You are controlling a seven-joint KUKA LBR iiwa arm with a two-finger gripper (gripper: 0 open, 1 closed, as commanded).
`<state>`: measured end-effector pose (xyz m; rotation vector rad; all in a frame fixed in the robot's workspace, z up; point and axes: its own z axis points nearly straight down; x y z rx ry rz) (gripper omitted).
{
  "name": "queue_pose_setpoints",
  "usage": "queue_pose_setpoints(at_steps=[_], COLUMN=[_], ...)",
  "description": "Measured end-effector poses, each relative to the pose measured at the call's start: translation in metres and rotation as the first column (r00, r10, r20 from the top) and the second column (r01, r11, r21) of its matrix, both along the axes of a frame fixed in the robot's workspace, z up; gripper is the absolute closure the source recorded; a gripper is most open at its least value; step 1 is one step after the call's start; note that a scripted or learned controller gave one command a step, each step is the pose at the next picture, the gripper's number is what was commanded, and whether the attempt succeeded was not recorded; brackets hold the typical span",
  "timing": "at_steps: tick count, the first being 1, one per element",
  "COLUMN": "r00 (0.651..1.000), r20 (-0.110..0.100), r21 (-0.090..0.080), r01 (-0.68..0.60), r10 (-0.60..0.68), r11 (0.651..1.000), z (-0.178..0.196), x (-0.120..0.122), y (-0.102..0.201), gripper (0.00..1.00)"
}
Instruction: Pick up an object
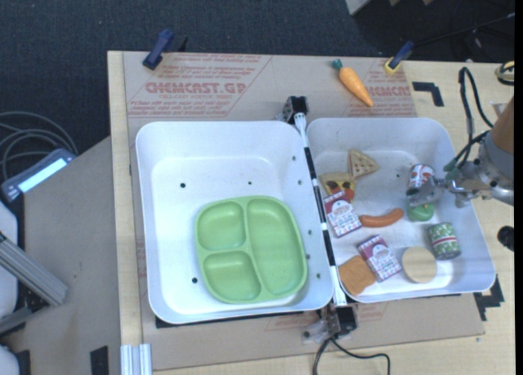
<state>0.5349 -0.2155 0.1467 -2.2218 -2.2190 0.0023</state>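
Observation:
The right bin (384, 130) holds several toy foods. Among them are a pizza slice (362, 162), two red cartons (341, 212) (378, 256), an orange sausage (381, 219), a green-labelled can (444, 240), a tan round cookie (420, 265) and a toast slice (355, 274). My gripper (426, 194) reaches in from the right and is low over the bin's right side. It sits between a red-and-white can (421, 175) and a small green object (421, 212), close to both. Nothing is visibly lifted.
The left bin (163, 153) holds a green divided plate (249, 247). A toy carrot (355, 83) lies on the bench behind the right bin. Blue clamps (158, 49) (400, 55) sit at the bench's far edge. Cables hang at the right by the arm (500, 165).

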Motion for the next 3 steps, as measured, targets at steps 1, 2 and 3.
queue_pose_setpoints(at_steps=[1, 2, 3], r00=[1.0, 1.0, 1.0], r20=[0.002, 0.006, 0.0], r21=[0.001, -0.001, 0.002], r01=[-0.003, -0.002, -0.002], r10=[0.003, 0.002, 0.002], r11=[1.0, 1.0, 1.0], z=[-0.063, -0.052, -0.011], x=[0.052, 0.054, -0.007], y=[0.007, 0.006, 0.091], gripper=[0.0, 1.0, 1.0])
